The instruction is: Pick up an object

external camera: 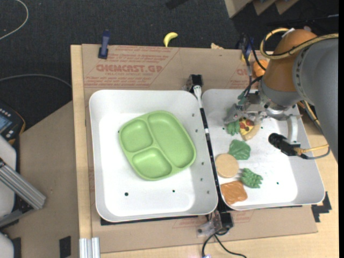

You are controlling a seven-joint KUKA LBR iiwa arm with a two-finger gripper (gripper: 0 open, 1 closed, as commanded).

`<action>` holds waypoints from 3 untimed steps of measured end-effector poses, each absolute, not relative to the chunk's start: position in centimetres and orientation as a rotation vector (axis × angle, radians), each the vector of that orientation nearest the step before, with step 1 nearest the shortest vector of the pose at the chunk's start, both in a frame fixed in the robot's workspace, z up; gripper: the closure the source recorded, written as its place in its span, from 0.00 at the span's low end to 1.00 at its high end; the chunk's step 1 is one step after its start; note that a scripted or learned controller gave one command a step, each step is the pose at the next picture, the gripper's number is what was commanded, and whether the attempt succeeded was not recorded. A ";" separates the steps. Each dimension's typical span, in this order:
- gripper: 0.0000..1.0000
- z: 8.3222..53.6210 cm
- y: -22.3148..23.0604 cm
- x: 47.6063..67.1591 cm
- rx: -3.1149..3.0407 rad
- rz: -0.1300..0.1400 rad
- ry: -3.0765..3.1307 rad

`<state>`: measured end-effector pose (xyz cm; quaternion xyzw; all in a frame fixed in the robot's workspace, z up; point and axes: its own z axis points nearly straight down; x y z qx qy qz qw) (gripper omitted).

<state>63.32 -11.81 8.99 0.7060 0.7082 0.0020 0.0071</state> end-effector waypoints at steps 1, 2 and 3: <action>0.00 9.1 -9.4 57.1 2.210 0.012 2.210; 0.00 9.1 -12.3 48.3 2.210 0.016 2.206; 1.00 10.2 -12.6 48.5 2.206 0.011 2.195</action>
